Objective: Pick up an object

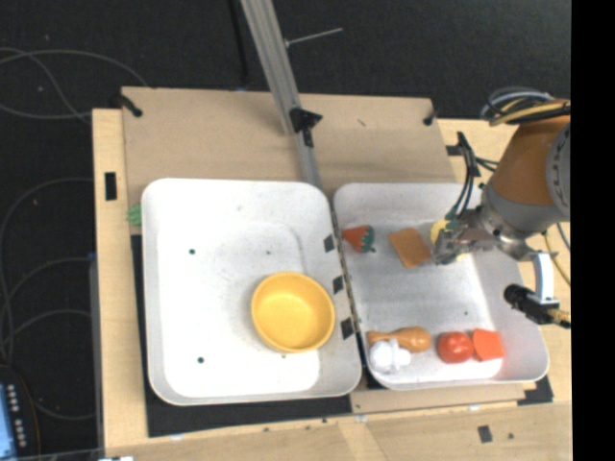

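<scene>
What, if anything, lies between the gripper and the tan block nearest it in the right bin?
Nothing visible does. The gripper sits low in the right bin, just right of the tan block, with bare bin floor between them. The small orange toy lies beyond the block, on its left.

A yellow bowl (292, 312) sits upright in the left bin, toward its near right part. In the right bin, a small red-orange piece with a green tip (358, 238) lies at the far left, and a flat tan block (410, 248) lies just right of it. Along the near edge lie a white round piece (385, 356), a tan-orange elongated piece (407, 338) touching it, a red rounded piece (455, 347) and an orange block (487, 345) side by side
</scene>
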`<state>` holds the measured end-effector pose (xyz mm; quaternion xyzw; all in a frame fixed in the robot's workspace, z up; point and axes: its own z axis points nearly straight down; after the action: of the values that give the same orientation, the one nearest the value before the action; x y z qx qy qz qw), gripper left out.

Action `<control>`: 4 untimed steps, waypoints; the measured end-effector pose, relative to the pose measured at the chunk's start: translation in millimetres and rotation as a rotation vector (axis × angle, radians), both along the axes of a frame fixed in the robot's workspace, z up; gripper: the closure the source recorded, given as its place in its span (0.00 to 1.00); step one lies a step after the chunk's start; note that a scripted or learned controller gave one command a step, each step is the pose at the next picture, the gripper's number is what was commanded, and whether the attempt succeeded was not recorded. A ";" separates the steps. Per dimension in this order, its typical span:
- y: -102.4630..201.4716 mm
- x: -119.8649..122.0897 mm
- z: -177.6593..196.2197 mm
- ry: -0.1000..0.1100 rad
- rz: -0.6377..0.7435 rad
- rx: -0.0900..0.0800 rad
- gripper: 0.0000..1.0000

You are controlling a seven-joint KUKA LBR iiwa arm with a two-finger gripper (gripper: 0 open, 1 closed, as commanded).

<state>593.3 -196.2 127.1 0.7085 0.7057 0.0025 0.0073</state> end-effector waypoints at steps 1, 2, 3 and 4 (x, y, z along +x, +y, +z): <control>2.7 -2.9 62.9 0.006 0.007 0.005 1.00; 3.8 -6.2 126.6 0.005 0.007 0.004 1.00; 2.6 -4.8 175.7 0.006 0.008 0.004 1.00; 45.4 -14.6 158.8 0.013 0.009 0.006 1.00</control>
<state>578.7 -150.7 285.9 0.7054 0.7088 0.0000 0.0005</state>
